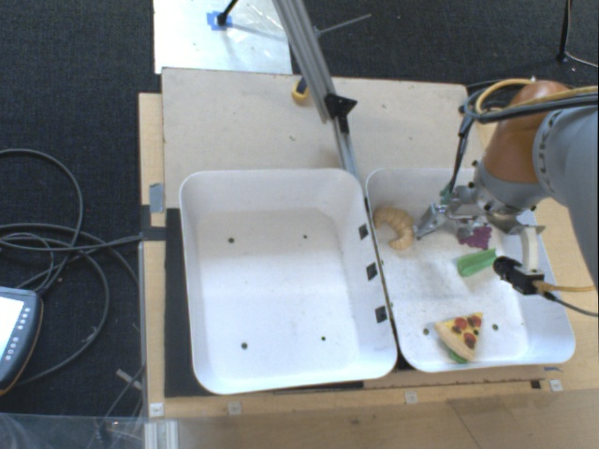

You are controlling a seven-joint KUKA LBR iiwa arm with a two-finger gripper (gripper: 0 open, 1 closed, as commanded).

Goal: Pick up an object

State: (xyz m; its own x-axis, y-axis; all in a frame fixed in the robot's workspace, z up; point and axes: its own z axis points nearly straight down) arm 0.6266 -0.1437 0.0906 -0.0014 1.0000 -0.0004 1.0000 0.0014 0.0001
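Croissant (397,225) lay in right bin (552,340), near the divider | looked light, rigid, smooth plastic, curved; best pinched across its middle | gripper (432,221) just beside it, finger state could not be told | purple piece (478,238), green piece (474,263), pizza slice (460,334) lay apart; bin wall close behind croissant.
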